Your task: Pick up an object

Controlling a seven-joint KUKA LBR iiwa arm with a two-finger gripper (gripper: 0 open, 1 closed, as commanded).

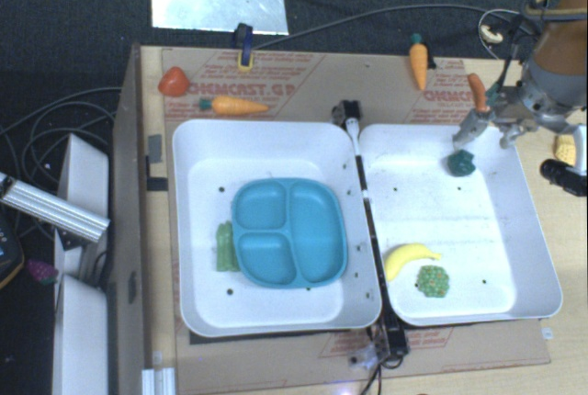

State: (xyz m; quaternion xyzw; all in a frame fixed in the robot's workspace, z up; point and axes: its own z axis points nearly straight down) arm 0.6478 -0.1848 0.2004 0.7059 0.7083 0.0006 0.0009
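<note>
My gripper (487,132) hangs over the far right corner of the right bin (533,237), and it is open, with nothing between its fingers. A small teal object (461,164) lies on the bin floor just in front of the left finger (468,129), apart from it. Near the front of the same bin rest a yellow banana (410,258) and, touching it, a green broccoli-like piece (433,281). The left bin (197,200) holds a blue divided plate (289,232) with a green item (225,247) at its left side.
On the cardboard behind the bins lie a carrot (419,64), a second carrot (238,106), a red tomato-like piece (173,82) and an orange piece (477,92) close to the gripper. A black divider clamp (349,115) sits between the bins.
</note>
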